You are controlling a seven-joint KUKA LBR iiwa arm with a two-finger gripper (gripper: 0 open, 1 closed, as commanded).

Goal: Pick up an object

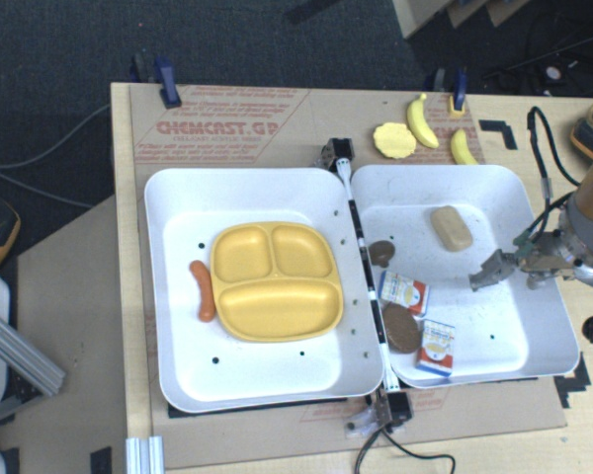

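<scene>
From my remote station I saw the tool (492,270) reaching in from the right, low over the right bin (504,191), and I could not tell how it was set. Nothing was visibly held in it.

The nearest object to the tool was a tan, bread-like block (452,227), up and to its left on the bin floor. Further left of the tool lay a small carton with red and blue print (402,291), a dark brown disc (401,329) just below that, and a smaller brown disc (381,254) near the bin's left wall. Below and left of the tool sat a second small carton (435,348), just beside the larger disc.

Well to the tool's left, the other white bin (178,205) held a yellow divided plate (276,280) with a small orange sausage (204,289) just beside its far edge.

Both bins rested on a pale counter (227,126) covered with cardboard printed in red lettering. Beyond the right bin, on the cardboard, lay two toy bananas (422,121) and a yellow round piece (394,140). Blue clamps (165,80) gripped the counter's back edge. Dark carpet (227,18) surrounded the counter, with cables trailing across it.
</scene>
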